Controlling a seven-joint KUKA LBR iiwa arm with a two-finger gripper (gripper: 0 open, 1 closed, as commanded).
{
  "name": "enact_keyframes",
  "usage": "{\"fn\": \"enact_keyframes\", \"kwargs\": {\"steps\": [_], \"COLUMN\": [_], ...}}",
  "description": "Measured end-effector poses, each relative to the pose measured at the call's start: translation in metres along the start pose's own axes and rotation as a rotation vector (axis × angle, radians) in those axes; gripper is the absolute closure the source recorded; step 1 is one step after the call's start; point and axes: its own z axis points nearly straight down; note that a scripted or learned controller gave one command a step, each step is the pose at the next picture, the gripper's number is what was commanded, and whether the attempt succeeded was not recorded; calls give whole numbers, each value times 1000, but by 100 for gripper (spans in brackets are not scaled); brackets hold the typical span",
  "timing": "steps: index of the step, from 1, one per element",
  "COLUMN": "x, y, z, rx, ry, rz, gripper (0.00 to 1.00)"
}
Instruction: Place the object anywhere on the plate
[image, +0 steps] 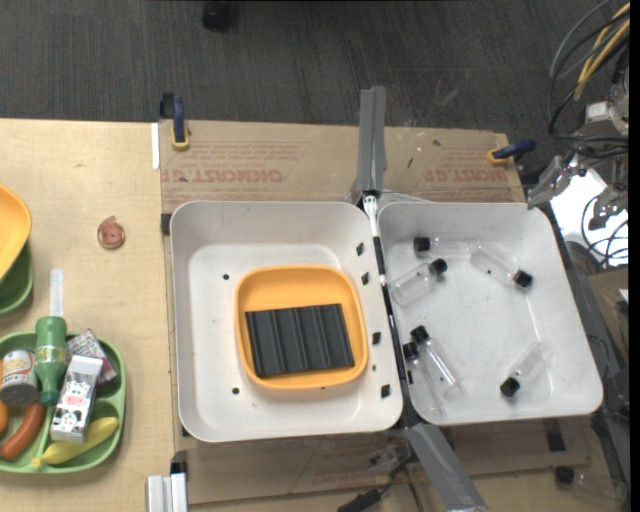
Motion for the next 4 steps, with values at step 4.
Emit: {"fn": "enact_keyframes", "kwargs": {"steps": [4], "x": [-7], "y": [3], "z": [2], "rx": [-1], "ry": [-1], "rz": [-1111], "gripper": [0]}}
